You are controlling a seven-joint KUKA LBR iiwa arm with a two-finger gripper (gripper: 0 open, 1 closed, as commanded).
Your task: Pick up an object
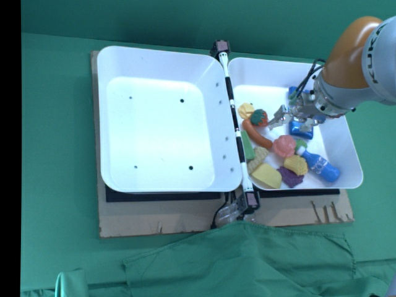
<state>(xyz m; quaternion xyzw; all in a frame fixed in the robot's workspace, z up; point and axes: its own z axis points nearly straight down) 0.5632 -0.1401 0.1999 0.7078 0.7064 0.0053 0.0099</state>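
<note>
Green cloth covers the bench (55,135), and a brown cardboard sheet (124,224) lies on it beneath two shallow white bins set side by side; the left bin (161,67) shows bare white floor with a few dark dots; the right bin (346,147) holds a heap of toys in its near half; the grey arm (371,54) with its orange band reaches in from the right and hangs over the right bin; its pincer (281,115) points left, low over the toys, beside a small yellow piece (246,110) and a dark green and red piece (258,117); whether it is wide or narrow cannot be told; an orange curved toy (257,135) lies just below it; a blue box (301,129) sits under the wrist; nearer the front lie a pink ball (284,146), a blue bottle (322,166), a yellow block (266,176), a purple piece (289,178) and a green stick (248,146) along the dividing wall; a rumpled green cloth (247,258) lies in front.
</note>
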